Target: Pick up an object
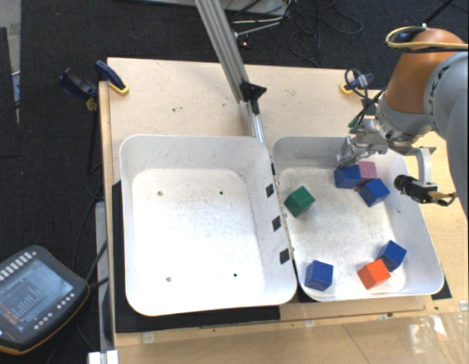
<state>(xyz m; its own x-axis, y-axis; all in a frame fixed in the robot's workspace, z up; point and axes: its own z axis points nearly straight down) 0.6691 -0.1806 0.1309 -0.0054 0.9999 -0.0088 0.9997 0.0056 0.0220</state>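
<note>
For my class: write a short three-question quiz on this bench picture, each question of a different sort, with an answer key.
1. True or false: the green block lies in the left bin.
2. How many blue blocks lie in the right bin?
3. Which block is nearest the gripper: A) the orange block, B) the pink block, C) the green block?

Key
1. False: it lies in the right bin, near the divide between the bins.
2. Four: two near the gripper, two near the front rim.
3. B: the pink block sits just under the gripper, beside a blue block.
</note>
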